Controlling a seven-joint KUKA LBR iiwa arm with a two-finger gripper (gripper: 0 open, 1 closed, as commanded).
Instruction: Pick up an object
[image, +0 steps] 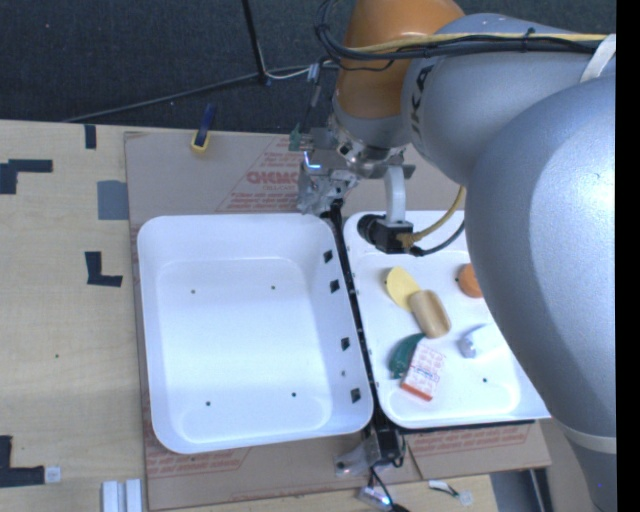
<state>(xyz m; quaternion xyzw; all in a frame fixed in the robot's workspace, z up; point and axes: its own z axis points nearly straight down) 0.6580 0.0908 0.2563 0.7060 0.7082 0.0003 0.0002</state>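
Gripper (325, 195) hangs over the far rim where the left bin (240, 330) and right bin (497, 388) meet. Whether it is open or closed cannot be told from this view; nothing is seen held in it.

All candidate objects lie in the right bin, to the right of the gripper and nearer the camera. Closest is the yellow piece (402, 285): rounded, smooth, plastic-looking, no marked long axis. Touching its near-right side is the tan piece (431, 312), a blunt cylinder whose long axis runs from far-left to near-right. Further toward the near edge sit the green piece (404, 352), dark and irregular, and the white and red packet (425, 372), flat and card-like, overlapping or touching it; which one cannot be told. A small grey item (468, 346) lies apart to the right; an orange piece (468, 280) is partly hidden by the arm.

Judgement: the yellow piece is the shortest reach, though its contact with the tan piece leaves little clearance on that side.
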